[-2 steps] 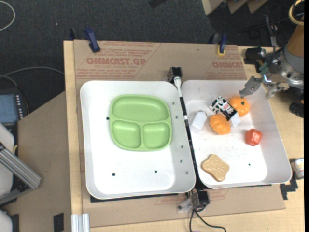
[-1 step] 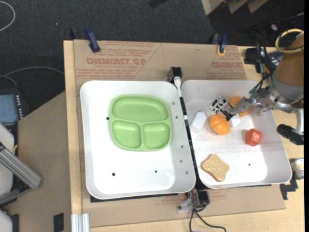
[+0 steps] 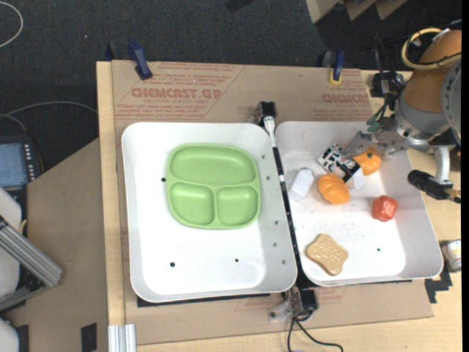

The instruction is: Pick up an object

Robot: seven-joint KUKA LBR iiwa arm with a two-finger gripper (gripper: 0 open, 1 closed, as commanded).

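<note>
The jaws (image 3: 364,151) hang over the right bin's (image 3: 410,259) far edge, just above a small orange piece (image 3: 369,163); whether they grip it I cannot tell. Nearby lie one black-and-white toy (image 3: 333,158), one orange fruit (image 3: 333,189), one white block (image 3: 301,184), one red fruit (image 3: 384,208) and one tan toast slice (image 3: 326,254). The left bin (image 3: 146,262) holds one green divided plate (image 3: 213,185). The arm (image 3: 429,94) reaches in low from the right.

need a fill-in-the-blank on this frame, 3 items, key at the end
1. The green divided plate lies in the ____ bin.
2. The plate has ____ compartments.
3. The tan toast-shaped piece lies nearer the camera than the ____ toy in the right bin.

Missing words: left; three; red
</note>
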